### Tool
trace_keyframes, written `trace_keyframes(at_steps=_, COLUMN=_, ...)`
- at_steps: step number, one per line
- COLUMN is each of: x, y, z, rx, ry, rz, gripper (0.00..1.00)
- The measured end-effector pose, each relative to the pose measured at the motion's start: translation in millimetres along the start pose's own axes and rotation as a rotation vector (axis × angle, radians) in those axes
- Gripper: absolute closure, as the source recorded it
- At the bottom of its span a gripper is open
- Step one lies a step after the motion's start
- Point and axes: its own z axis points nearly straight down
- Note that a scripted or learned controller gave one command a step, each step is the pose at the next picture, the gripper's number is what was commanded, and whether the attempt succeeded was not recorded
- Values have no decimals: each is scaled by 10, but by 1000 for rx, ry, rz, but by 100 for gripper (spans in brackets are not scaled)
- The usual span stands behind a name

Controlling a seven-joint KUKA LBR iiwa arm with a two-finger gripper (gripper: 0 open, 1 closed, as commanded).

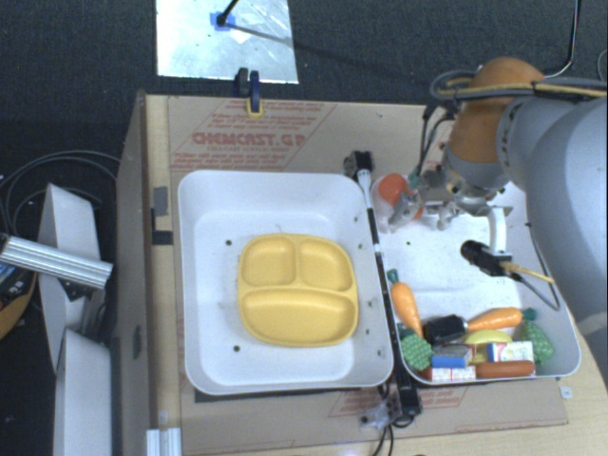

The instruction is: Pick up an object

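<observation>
Tool (pixel 425 209): low in right bin (pixel 570 350), far end, beside orange-red piece (pixel 390 188); grip state cannot tell | Carrot (pixel 407 307), toy pile (pixel 480 347): near end | Yellow plate (pixel 297 289): left bin (pixel 204 255).

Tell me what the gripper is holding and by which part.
Cannot be told. The gripper sits low at the far end of the right bin, next to an orange-red object, but no grasp is visible.

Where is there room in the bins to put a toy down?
The right bin has a bare white patch between the gripper above and the carrot below. Its lower end is crowded with toy food. In the left bin, the yellow divided plate sits mid-bin, with a bare strip above it.
</observation>
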Motion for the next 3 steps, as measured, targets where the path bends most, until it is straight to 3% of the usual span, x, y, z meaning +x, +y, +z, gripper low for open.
trace_keyframes(at_steps=3, x=4, y=18, z=102, rx=-7, ry=3, rz=0, gripper=0)
